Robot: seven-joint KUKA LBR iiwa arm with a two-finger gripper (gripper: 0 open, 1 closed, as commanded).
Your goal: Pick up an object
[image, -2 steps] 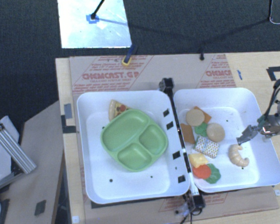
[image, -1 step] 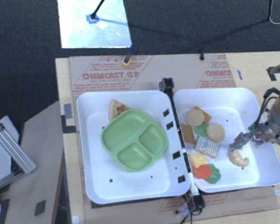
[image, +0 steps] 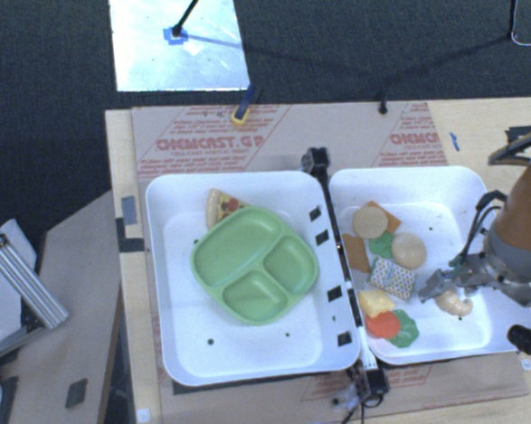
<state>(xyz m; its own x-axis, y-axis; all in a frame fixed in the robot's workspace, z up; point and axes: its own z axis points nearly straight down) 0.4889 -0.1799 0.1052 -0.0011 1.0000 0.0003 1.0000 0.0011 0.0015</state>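
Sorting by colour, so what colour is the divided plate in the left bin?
Light green; the divided plate shows best in the camera view.

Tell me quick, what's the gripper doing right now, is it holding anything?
Gripper: low in the right bin, beside the checkered block and a beige piece; open or closed cannot be told, and no held object is visible.

Even, bright light — slightly soft

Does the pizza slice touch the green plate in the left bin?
Touching. In the camera view, the pizza slice lies against the upper left rim of the green plate, with no gap between them; the rim seems to cover its lower edge.
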